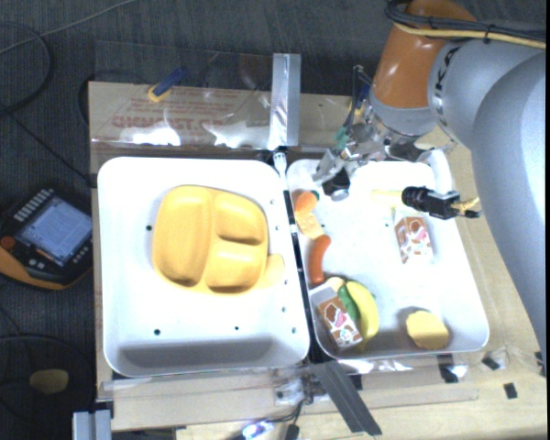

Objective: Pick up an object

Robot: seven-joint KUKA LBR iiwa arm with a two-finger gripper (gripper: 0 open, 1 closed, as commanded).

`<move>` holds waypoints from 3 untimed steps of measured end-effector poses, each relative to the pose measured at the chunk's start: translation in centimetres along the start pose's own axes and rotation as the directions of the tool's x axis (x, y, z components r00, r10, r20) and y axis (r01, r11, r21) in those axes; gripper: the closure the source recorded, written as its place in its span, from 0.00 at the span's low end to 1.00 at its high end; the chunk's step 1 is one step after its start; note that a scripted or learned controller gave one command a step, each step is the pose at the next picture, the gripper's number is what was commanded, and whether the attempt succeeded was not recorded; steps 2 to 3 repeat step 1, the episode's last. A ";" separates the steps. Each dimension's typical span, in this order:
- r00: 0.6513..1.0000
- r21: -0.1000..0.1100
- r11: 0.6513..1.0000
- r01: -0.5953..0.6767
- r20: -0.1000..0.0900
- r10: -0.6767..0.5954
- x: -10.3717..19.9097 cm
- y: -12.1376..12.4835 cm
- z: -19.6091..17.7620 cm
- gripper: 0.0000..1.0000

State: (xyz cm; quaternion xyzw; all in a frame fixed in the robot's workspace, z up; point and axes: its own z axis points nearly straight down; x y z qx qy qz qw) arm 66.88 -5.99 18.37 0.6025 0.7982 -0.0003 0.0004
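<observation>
Gripper (335, 177), finger state unclear, hovers over right bin's (458, 273) back corner; it should centre squarely above the orange piece (305, 204)

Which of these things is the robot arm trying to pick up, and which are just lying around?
For the job:
gripper
orange toy
sausage
banana
yellow block
small carton
right bin

Just lying about:
yellow tray
left bin
handheld screen
</observation>
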 end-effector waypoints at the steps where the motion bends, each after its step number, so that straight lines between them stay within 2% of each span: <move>1: 0.971 0.004 0.971 -0.241 -0.001 0.241 10.9 0.8 -0.9 1.00; 3: 0.971 0.004 0.971 -0.241 -0.001 0.241 10.9 0.8 -0.9 1.00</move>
